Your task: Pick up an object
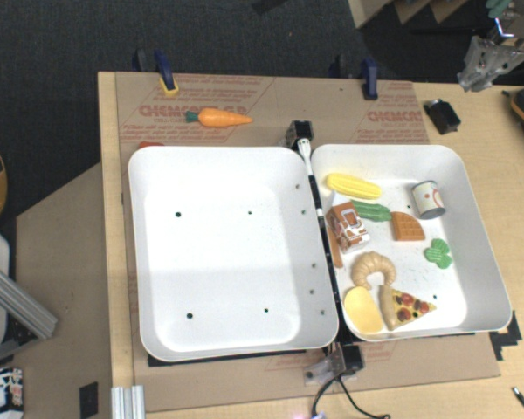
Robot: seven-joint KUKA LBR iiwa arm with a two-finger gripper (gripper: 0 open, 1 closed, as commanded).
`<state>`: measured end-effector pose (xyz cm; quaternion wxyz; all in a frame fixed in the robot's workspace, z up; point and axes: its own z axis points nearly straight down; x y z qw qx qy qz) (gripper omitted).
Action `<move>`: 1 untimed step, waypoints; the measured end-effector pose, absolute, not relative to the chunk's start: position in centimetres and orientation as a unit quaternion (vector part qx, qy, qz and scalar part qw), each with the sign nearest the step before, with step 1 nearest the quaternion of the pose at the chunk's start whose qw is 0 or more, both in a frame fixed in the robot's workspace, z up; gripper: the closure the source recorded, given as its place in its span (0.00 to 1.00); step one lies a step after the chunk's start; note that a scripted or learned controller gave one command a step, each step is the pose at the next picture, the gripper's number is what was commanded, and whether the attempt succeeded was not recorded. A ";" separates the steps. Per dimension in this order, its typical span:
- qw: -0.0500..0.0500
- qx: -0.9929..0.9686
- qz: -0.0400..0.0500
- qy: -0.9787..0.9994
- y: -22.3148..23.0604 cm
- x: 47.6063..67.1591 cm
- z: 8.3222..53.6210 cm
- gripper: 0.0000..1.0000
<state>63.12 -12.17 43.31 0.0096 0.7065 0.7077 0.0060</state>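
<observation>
Your candidate objects all sit in the right bin (480, 260), grouped toward its left and near side. Farthest back lies a yellow corn cob (351, 185), with a green pickle-shaped piece (371, 212) just nearer and to its right. Left of the pickle, against the bin's left wall, you see a brown and white block (347, 227), probably a toy snack or cake; the print is too small to read. A small grey can (428, 199) with a red label lies on its side toward the far right, apart from the rest. An orange-brown toast-like wedge (408, 228) is just near of the can, and a small green leafy piece (437, 253) lies nearer still, to the right. A croissant (373, 267) curls in the middle, touching or almost touching a pale yellow oval (362, 310) at the near rim. A pizza slice (405, 305) lies just right of that oval.

The pieces on the left are packed close, so each has a neighbour beside it; the can and the green leafy piece have free space around them.

The left bin (157, 199) shows bare white floor with a few dark dots. A toy carrot (217, 119) lies outside both bins on the cardboard sheet (113, 147), beyond the left bin's far rim. Two blue clamps (165, 73) pin the far edge of the sheet.

The gripper (493, 59) sits at the far right corner, over the bench and well away from the bins. You cannot tell from here whether it is released or clenched; nothing is seen in it.
</observation>
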 end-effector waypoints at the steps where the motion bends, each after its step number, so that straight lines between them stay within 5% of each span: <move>1: -0.004 0.705 -0.002 0.710 -4.6 63.5 34.8 1.00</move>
